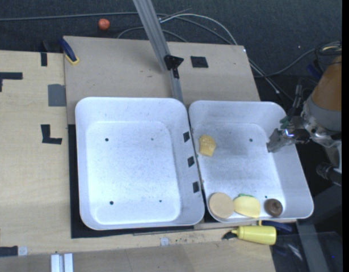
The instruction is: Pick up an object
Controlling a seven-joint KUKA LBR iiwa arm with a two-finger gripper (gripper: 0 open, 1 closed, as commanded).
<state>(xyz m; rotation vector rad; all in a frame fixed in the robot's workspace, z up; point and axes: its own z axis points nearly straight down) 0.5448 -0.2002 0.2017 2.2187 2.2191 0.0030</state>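
Observation:
In the right bin (287, 169) a small yellow crumpled piece (207, 145) lies near the left wall. Along the bin's front edge sit a tan round disc (221, 205), a yellow lemon-like object (248, 205) and a small brown round object (273, 207), side by side. My gripper (279, 139) hangs over the bin's right rim, well to the right of the yellow piece and behind the front row. I see nothing between its fingers.
The left bin (83, 152) stands beside the right one. A yellow-handled tool (256, 234) lies on the bench just in front of the right bin. A slanted grey pole (154, 27) rises behind the bins. A small orange ball (104, 23) lies far back.

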